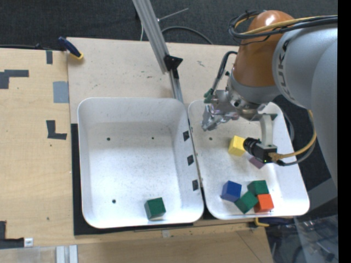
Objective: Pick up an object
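Observation:
My gripper (pixel 210 122) hangs over the upper left part of the right bin (pixel 290 193), close to the wall between the two bins. I see nothing held in it. A yellow cube (pixel 237 145) lies on the bin floor just right of and below the gripper. A purple block (pixel 256 161) sits beside it, partly hidden by a black part of the arm. At the bin's near end a blue cube (pixel 231 190), two green cubes (pixel 258 188) (pixel 247 202) and an orange cube (pixel 265 203) are bunched together.
The left bin (pixel 96 147) holds one green cube (pixel 155 207) near its front wall. A slanted metal rail (pixel 159 40) runs down to the bins' shared corner. A cable (pixel 299 147) loops beside the arm on the right.

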